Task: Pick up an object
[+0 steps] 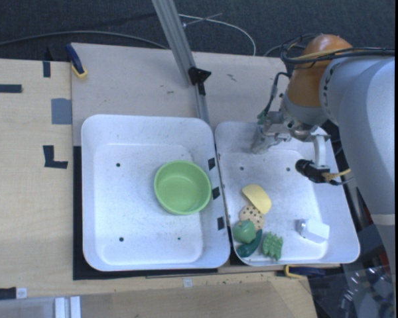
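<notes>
Grey gripper (261, 142) low over the right bin's (331, 207) far end, finger spread impossible to tell, well apart from yellow piece (257, 198) and green toys (259, 238).

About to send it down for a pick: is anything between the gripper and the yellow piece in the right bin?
Nothing visible. The gripper sits at the right bin's far end, with bare floor between it and the yellow piece.
</notes>
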`<state>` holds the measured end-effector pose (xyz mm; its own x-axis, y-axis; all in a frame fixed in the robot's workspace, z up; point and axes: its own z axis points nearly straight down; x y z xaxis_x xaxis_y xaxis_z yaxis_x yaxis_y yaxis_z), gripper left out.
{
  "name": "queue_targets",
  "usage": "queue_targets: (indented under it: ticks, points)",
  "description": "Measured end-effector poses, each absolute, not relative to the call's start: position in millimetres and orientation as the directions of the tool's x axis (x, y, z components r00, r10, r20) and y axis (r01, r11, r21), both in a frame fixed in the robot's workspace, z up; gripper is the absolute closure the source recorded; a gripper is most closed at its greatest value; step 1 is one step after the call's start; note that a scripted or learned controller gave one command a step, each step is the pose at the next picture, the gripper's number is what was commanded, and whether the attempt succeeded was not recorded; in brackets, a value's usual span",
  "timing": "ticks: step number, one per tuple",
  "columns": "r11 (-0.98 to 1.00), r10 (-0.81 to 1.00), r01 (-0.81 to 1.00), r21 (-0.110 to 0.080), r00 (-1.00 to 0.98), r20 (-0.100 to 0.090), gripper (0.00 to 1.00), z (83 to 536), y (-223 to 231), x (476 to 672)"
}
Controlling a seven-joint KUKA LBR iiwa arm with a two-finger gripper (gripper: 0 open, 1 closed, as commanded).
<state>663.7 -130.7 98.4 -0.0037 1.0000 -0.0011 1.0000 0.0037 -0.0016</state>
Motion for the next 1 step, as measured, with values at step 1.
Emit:
queue_targets:
  ticks: [1]
  points:
    - [0.002,1.0,1.0,0.005,-0.002,0.0,1.0,161.5,-126.3,665.0]
